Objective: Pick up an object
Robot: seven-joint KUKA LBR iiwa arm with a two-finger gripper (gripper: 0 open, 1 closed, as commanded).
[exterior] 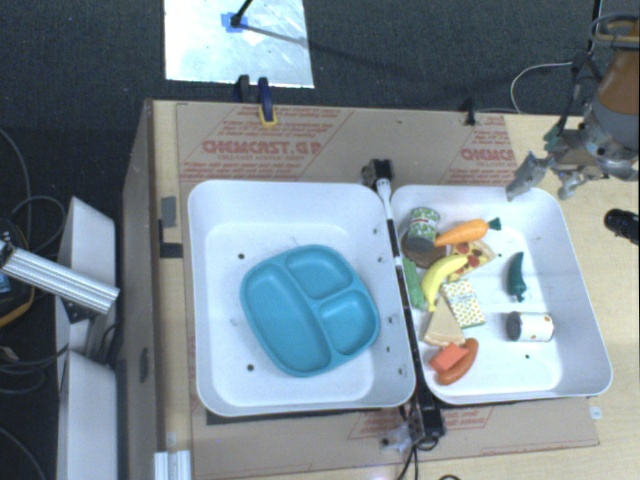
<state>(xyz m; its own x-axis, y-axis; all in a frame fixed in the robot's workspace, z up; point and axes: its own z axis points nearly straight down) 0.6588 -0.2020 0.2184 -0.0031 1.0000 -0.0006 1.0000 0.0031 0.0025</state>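
Camera view: fingers point(548, 176) spread, above right bin point(575, 298) corner, toys apart.

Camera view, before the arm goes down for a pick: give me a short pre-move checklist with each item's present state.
1. Gripper hangs over the far right corner of the right white bin, above the objects: ok.
2. Fingers spread apart with nothing between them: ok.
3. A target stands apart from the pile: the dark green toy pepper and the small white cylinder with a dark end each lie alone: ok.
4. Crowding at the bin's left side, where the yellow toy banana and orange toy carrot touch neighbours: not ok for a clean grasp.
5. Blue sectioned plastic plate lies in the left bin, away from the arm's path: ok.
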